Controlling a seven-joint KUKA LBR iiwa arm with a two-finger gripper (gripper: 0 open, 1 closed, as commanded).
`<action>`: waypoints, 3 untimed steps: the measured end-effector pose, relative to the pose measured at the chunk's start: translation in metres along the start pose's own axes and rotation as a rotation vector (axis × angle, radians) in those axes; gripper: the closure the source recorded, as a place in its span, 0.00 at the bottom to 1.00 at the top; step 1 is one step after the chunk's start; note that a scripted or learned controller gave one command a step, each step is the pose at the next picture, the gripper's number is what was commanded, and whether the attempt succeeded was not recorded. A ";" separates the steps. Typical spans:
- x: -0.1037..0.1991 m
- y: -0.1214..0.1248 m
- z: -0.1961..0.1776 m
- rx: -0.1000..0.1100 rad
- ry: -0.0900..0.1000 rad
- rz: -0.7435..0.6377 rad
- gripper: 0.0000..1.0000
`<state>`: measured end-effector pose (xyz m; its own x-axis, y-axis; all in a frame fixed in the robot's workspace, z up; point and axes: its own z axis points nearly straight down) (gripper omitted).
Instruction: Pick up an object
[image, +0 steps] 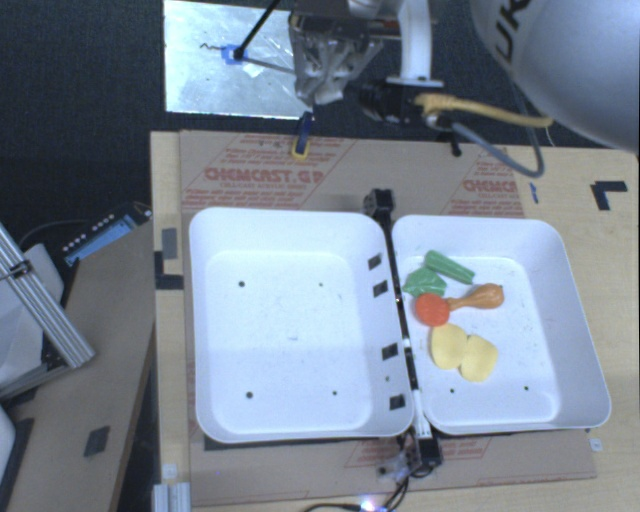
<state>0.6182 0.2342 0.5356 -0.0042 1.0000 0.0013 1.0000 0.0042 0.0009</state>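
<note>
Toy foods lie clustered in the right-hand shallow white plastic bin (560, 300), toward its left wall and away from its near edge. Nearest the camera is a pale yellow, lumpy plastic piece (463, 352) made of two rounded lobes. Just beyond it, touching or almost touching, sits a small round red toy tomato (432, 310). An orange-brown drumstick-shaped toy (478, 296) stretches from the tomato toward the bin's right side. Farthest in the cluster, a green bean-like toy (440, 270) lies at a slant, its lower end near the divider between the bins. The left-hand shallow white plastic bin (290, 320) stands edge to edge with the right one, joined by a row of black clips (385, 290). Both rest on a brown cardboard sheet (250, 170) with red print, covering the surface. Well beyond the bins' far edges, the metallic gripper (322, 75) hangs over the sheet's far edge with nothing between its jaws; how far apart the jaws stand cannot be told.
</note>
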 end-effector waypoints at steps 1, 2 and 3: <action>-0.001 0.052 0.002 0.000 -0.002 0.004 1.00; 0.000 0.025 0.000 -0.001 0.000 0.000 1.00; 0.000 0.000 0.000 0.000 0.001 -0.001 1.00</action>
<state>0.6177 0.2343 0.5358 -0.0055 1.0000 0.0019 1.0000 0.0055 0.0012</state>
